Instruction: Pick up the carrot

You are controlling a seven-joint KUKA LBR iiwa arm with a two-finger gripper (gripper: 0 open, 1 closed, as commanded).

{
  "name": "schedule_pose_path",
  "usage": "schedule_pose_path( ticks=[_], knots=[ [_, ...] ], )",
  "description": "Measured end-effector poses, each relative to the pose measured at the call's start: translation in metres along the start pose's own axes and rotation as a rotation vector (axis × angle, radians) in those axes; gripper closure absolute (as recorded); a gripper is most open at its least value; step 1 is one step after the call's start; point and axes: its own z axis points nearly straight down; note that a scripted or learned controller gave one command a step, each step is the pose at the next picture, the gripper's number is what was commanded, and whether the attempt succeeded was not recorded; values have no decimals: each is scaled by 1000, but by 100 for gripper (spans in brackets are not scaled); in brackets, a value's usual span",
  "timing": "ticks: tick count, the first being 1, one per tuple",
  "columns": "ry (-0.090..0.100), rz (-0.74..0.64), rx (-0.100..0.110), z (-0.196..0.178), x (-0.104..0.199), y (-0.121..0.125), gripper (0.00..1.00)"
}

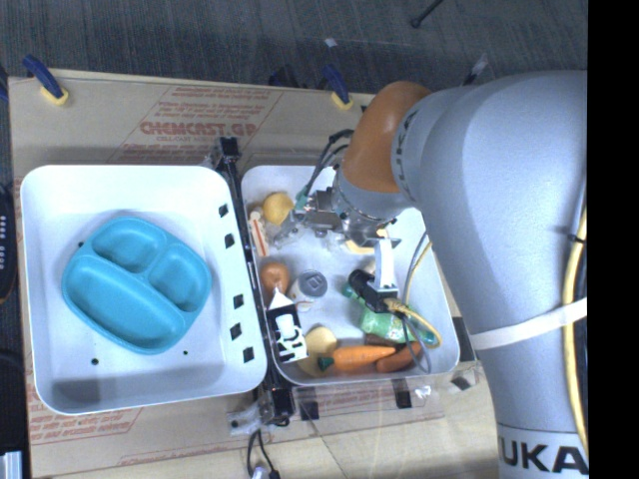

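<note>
The carrot is orange and lies on its side along the front wall of the right bin. A reddish-brown sausage-shaped piece touches its right end and a cream ball sits at its left end. My gripper hangs below the orange wrist band over the back half of the same bin, close to a yellow fruit. It is well behind the carrot and apart from it. Nothing shows between it and the carrot but small bin items.
Also in the right bin are a brown round piece, a grey disc, a green item with yellow cord and a black-and-white tag. The left bin holds a blue divided plate. My arm covers the bin's right side.
</note>
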Motion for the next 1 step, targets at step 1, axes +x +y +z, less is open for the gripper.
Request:
schedule_pose_path(
  ticks=[1],
  knots=[
    [-4, 103, -2, -38, -67, 17, 0]
  ],
)
